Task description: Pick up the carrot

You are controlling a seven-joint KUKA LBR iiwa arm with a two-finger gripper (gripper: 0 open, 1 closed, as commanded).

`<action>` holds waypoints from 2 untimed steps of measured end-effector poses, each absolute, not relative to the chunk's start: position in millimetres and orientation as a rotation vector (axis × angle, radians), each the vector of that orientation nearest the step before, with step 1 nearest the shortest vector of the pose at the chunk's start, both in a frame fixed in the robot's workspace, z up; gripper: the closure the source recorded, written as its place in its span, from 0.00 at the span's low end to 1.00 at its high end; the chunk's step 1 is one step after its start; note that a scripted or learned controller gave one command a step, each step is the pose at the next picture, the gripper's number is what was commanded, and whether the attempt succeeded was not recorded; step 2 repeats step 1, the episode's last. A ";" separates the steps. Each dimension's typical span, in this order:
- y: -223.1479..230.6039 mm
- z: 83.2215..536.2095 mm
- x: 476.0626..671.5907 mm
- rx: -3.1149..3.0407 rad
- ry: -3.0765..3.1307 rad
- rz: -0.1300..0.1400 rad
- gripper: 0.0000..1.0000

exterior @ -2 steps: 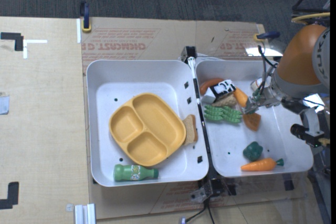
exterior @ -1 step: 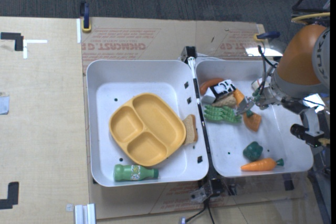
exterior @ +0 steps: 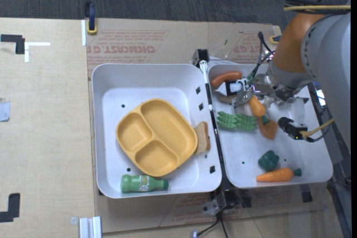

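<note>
The carrot (exterior: 275, 175) lies in the right bin (exterior: 312, 173), close to its near edge, with a small green toy (exterior: 269, 160) just behind it. The gripper (exterior: 245, 95) is at the far end of that bin, well apart from the carrot and next to a sausage (exterior: 226, 77) and an orange piece (exterior: 256, 106); I cannot tell if it is open or closed. The left bin (exterior: 106, 120) has a yellow plate (exterior: 156, 136) and a green bottle (exterior: 144, 183).
</note>
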State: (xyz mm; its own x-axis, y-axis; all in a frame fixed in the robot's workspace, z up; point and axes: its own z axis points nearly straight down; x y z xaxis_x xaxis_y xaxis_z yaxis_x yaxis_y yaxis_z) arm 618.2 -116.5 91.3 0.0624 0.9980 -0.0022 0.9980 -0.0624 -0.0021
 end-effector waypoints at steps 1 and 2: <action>-117.1 100.1 618.2 -2.282 -2.161 0.010 1.00; -117.1 100.1 618.2 -2.282 -2.161 0.010 1.00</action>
